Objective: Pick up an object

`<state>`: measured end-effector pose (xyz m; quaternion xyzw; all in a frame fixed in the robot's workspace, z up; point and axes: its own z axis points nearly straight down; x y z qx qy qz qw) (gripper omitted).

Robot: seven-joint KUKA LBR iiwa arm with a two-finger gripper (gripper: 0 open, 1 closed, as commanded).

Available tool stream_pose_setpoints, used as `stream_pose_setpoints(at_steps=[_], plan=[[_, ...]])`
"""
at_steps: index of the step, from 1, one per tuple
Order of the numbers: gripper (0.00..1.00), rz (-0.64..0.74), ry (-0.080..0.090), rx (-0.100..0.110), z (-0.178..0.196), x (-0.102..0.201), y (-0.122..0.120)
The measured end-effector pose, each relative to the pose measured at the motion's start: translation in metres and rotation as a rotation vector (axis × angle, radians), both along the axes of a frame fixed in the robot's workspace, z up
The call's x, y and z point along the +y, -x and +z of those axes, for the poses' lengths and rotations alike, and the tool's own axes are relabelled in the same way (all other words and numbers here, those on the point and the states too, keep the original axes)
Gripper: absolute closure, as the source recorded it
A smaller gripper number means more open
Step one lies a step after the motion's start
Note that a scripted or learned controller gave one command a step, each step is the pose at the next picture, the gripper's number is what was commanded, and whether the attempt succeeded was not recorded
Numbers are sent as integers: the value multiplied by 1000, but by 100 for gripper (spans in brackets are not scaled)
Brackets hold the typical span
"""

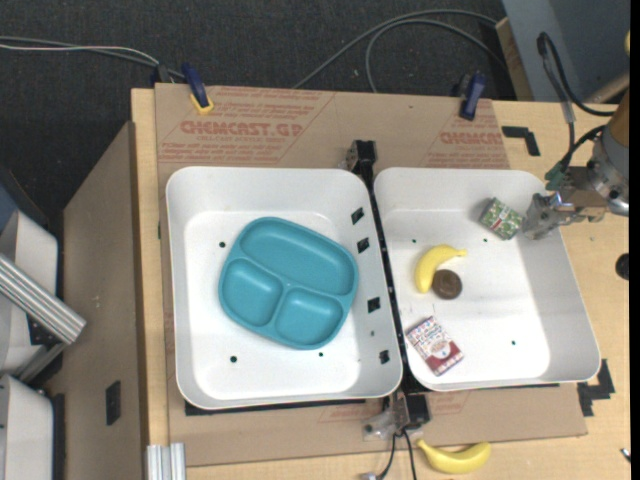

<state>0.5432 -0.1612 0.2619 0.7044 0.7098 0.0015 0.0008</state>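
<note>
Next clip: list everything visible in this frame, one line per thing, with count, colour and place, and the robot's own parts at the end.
bins: 2, white, side by side on the bench
divided plate: 1, teal, in the left bin
banana: 1, yellow, middle of the right bin
round object: 1, brown, touching that banana
green packet: 1, green and white, upper right of the right bin
card packet: 1, red and white, at the right bin's lower left
second banana: 1, yellow, on the bench below the right bin
clamps: 2, blue, at the cardboard sheet's top edge
hand: 1, grey metal, over the right bin's right rim, beside the green packet
</note>
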Motion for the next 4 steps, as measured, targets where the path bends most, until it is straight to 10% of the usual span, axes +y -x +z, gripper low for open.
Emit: stream_pose_setpoints(at_steps=[4], plan=[[100,0,-1,1,-7,216,-66]])
